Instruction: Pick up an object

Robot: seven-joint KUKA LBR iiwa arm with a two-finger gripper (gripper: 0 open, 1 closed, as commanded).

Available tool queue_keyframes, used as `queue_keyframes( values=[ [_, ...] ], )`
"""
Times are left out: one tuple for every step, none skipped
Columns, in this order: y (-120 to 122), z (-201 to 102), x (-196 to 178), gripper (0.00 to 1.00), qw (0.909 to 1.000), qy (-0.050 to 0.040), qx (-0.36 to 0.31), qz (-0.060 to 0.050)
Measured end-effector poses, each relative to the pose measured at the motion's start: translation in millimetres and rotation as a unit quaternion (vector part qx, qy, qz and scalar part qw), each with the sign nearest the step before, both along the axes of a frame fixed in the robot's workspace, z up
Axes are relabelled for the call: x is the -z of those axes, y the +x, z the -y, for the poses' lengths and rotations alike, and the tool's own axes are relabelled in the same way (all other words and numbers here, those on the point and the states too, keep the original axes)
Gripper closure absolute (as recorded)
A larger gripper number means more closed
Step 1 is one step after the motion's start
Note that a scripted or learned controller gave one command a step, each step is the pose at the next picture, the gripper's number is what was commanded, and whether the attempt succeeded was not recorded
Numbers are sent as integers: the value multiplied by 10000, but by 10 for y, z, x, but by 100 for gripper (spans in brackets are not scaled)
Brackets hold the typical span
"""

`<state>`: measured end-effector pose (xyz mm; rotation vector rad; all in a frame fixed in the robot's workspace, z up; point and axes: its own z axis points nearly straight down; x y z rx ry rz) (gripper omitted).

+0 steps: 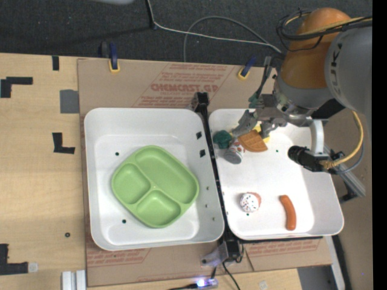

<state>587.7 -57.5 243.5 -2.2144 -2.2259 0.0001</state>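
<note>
Gripper (257,124) hovered over right bin's (320,222) far-left corner; its state could not be told. Orange wedge (253,142) lay just below, long axis left-right, beside a dark green piece (222,139).

Counting now: two white bins on the surface, the left bin (97,162) and the right bin (320,222). One green divided plate (155,186) in the left. In the right, four small items: one orange sausage (288,212), one white spotted ball (249,202), one dark green piece (222,139), one orange wedge (254,142).
</note>
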Motion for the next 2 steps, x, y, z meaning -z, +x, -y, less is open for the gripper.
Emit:
queue_keyframes(
  values=[
    [-110,-575,-37,100,10000,-1,-4,-7],
    [-182,-1108,-42,100,10000,0,-10,-7]
  ],
)
